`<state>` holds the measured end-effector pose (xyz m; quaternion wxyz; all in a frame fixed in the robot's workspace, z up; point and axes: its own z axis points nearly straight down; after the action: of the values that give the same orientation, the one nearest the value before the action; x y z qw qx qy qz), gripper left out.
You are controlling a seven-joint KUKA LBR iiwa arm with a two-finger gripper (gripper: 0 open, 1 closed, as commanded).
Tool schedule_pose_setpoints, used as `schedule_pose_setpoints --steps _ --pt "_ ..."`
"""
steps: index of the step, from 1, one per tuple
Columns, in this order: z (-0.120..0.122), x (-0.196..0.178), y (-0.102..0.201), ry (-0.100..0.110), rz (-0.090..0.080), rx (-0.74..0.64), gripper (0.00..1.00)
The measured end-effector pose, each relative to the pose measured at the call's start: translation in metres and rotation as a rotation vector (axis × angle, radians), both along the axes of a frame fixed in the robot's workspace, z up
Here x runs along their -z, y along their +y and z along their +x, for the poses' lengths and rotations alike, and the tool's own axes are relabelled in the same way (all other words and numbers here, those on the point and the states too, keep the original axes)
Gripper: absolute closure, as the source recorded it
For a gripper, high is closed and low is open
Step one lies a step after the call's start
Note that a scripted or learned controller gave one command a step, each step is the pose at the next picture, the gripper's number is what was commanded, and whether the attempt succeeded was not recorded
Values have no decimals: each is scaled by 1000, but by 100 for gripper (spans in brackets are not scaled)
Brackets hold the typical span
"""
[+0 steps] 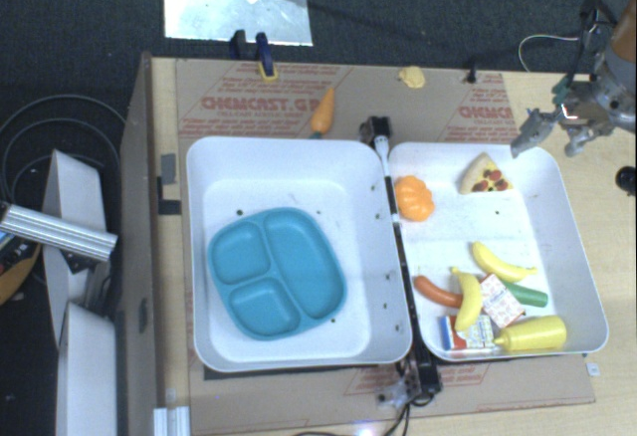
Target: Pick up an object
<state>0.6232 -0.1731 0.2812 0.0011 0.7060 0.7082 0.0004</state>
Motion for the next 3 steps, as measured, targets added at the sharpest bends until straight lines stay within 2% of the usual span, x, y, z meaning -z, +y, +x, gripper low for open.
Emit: schedule_pose_setpoints --steps 1,2,3 --pt "-65 138 49 18 7 0 0" --pt "-126 199 57 4 3 3 0" --pt "-135 171 58 -1 1 3 0"
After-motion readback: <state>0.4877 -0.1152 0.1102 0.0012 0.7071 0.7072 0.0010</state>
